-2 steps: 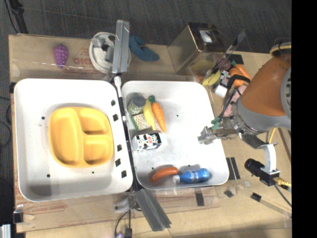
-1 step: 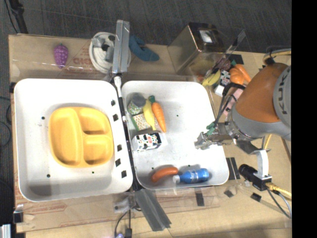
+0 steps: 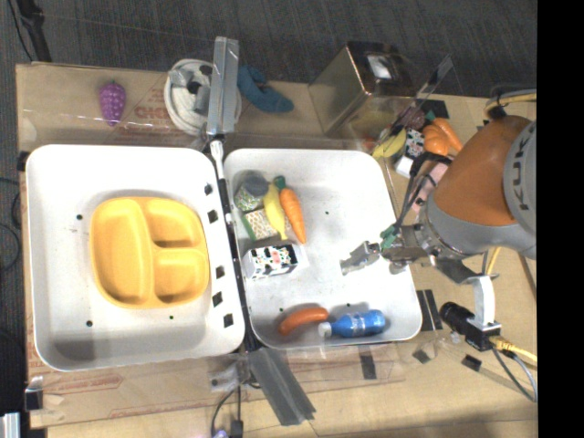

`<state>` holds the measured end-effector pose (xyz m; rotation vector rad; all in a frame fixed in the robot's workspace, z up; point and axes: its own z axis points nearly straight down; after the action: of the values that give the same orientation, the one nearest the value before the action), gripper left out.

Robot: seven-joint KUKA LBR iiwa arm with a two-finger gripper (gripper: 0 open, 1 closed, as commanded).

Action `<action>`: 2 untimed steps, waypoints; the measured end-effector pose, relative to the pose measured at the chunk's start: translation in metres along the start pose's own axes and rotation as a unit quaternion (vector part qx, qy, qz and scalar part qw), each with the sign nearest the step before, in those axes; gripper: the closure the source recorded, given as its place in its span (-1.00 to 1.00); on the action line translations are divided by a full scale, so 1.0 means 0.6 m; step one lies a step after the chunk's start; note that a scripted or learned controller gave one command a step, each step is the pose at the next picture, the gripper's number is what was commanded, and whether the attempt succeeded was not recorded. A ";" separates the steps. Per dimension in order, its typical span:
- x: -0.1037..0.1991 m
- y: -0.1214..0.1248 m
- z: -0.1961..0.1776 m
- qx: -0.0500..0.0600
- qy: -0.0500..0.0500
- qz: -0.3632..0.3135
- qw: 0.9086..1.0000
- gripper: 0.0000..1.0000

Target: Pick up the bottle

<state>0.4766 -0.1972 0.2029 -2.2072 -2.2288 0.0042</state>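
Our gripper (image 3: 358, 259) hangs over the right bin (image 3: 351, 176) with nothing between its fingers – how wide they're spread we honestly can't tell from up here. The blue bottle (image 3: 358, 323) lies on its side against the bin's near wall, white cap touching the red sausage (image 3: 302, 318). We'd come down across the bottle's middle, well clear of the sausage, jaws spanning its narrow width – the wall leaves little room.

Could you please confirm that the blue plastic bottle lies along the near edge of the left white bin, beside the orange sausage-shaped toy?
Not quite: the camera view shows the blue plastic bottle along the near edge of the right white bin, beside the orange sausage-shaped toy.
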 end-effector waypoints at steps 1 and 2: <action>-0.022 0.002 0.187 -0.002 0.000 0.032 0.999 -1.00; -0.009 0.001 0.187 -0.001 0.000 0.083 0.997 -1.00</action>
<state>0.4768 -0.2024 0.0905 -2.3858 -2.0402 0.0015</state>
